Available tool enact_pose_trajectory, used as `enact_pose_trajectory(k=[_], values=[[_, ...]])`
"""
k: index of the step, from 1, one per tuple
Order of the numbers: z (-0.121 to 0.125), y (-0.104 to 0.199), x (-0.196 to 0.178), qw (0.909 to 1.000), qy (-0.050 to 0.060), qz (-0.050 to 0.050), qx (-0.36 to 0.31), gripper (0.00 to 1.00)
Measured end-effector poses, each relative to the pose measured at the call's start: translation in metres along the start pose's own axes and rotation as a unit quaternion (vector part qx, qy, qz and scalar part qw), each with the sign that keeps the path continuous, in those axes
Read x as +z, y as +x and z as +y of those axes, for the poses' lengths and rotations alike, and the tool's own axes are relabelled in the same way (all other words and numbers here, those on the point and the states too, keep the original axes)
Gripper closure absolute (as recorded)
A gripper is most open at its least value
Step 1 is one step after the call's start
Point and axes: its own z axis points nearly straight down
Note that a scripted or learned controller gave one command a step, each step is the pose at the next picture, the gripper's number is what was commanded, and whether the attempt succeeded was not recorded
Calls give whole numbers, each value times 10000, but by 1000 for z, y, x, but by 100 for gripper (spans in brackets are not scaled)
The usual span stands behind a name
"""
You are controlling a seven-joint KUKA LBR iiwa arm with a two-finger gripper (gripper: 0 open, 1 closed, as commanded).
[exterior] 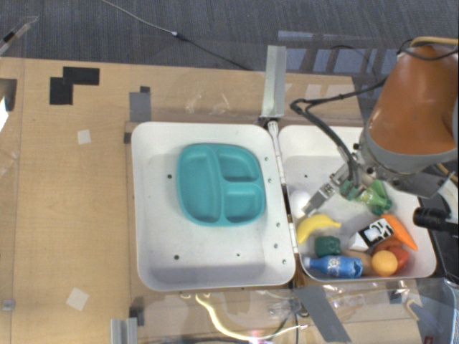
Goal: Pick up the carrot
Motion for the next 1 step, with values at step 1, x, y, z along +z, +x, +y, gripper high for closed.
enact_pose_trajectory(k=[1], values=[[0,0,0,10000,0,0,0,0]])
